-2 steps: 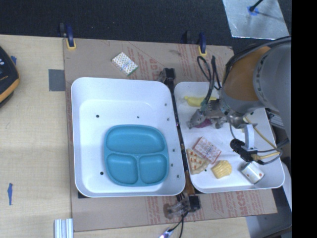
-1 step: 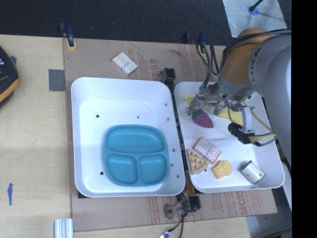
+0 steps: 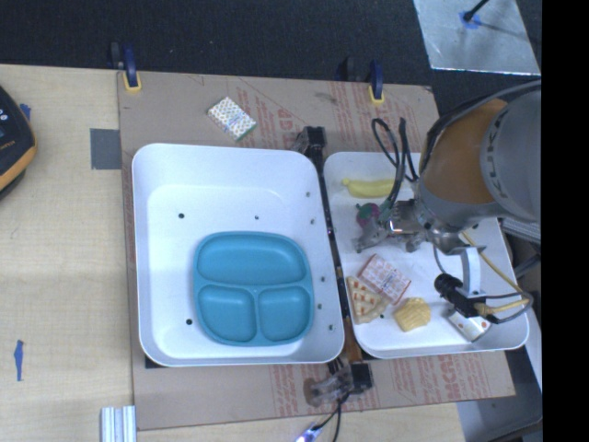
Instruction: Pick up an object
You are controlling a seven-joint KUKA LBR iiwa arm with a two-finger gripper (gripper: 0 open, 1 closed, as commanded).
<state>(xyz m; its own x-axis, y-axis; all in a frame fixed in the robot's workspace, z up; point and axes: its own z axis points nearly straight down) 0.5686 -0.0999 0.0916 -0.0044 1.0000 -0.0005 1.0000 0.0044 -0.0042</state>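
End effector [image 3: 375,233] low inside the right bin [image 3: 515,339], in its upper left part, on the grey arm [image 3: 515,155] with the orange band coming in from the right. Spread or pressed together: cannot tell, metal parts too cluttered and small at this slant. Nothing visibly pinched.

Closest candidate: a small green and dark-red item [image 3: 368,214], touching or just beside the end effector's upper edge; cannot tell which. Yellow banana-shaped piece [image 3: 368,188] lies flat near the bin's top left corner, just above the green and dark-red item. Pink-and-white packet [image 3: 385,276] sits below the end effector, mid-bin, apart from it. Waffle-patterned piece [image 3: 362,299] is just left of and below the packet, by the bin's left wall. Yellow crinkled piece [image 3: 412,314] is near the bottom edge, right of the waffle piece.

Left bin [image 3: 147,191] holds a blue divided tray [image 3: 253,286] in its lower half, three compartments, flat.

Both bins rest side by side on a cardboard sheet [image 3: 276,99] on the wooden table [image 3: 64,247]. Small patterned packet [image 3: 231,117] lies on the cardboard above the left bin, outside it. Yellow-and-black device [image 3: 11,141] at the table's left edge, partly cut off. Grey tape patch [image 3: 106,148] left of the left bin.
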